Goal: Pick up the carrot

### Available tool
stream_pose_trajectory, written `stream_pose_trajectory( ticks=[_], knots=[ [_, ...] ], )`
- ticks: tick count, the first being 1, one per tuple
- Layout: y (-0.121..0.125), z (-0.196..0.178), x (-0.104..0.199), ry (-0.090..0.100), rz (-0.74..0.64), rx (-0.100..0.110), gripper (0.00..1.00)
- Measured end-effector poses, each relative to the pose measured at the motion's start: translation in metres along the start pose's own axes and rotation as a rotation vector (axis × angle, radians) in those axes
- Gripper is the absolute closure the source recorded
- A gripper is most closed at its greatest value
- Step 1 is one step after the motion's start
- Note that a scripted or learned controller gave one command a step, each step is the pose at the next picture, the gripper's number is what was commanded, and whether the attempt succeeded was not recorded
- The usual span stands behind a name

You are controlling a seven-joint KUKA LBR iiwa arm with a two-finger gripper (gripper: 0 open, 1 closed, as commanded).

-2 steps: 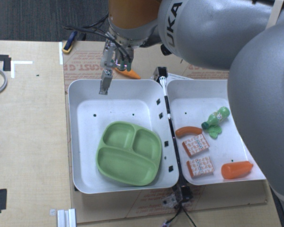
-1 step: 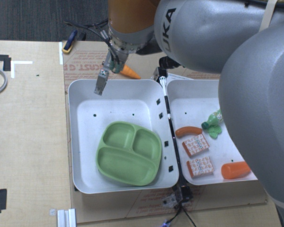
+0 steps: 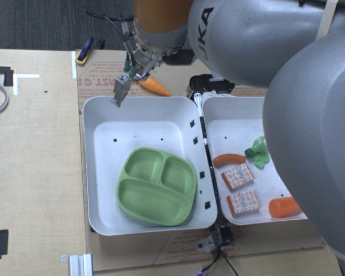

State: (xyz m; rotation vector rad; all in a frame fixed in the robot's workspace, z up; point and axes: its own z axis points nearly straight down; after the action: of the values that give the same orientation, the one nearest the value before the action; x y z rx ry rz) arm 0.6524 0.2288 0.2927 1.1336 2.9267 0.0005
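Note:
The carrot (image 3: 154, 86) is orange and tapered. It lies at a slant just past the far rim of the left bin (image 3: 98, 171), over the brown cardboard, with its tip pointing right. My gripper (image 3: 126, 85) hangs over that same far rim, at the bin's back left. The carrot's thick end sits right against the gripper's right side. I cannot tell whether the carrot is gripped or merely beside it.
A green divided plate (image 3: 157, 187) lies in the left bin. The right bin (image 3: 230, 131) holds an orange-red sausage (image 3: 228, 159), a green leafy toy (image 3: 257, 152), two small red-and-white boxes (image 3: 237, 176) and an orange object (image 3: 284, 207). The grey arm (image 3: 276, 33) covers the upper right.

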Motion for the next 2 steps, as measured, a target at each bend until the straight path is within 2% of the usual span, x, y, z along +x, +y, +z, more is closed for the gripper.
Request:
stream_pose_trajectory(
  ticks=[1, 2],
  knots=[
    [-0.013, 0.002, -0.005, 0.001, 0.431, 0.004, 0.0],
    [-0.001, 0.037, -0.01, 0.001, 0.705, 0.005, 0.0]
  ],
)
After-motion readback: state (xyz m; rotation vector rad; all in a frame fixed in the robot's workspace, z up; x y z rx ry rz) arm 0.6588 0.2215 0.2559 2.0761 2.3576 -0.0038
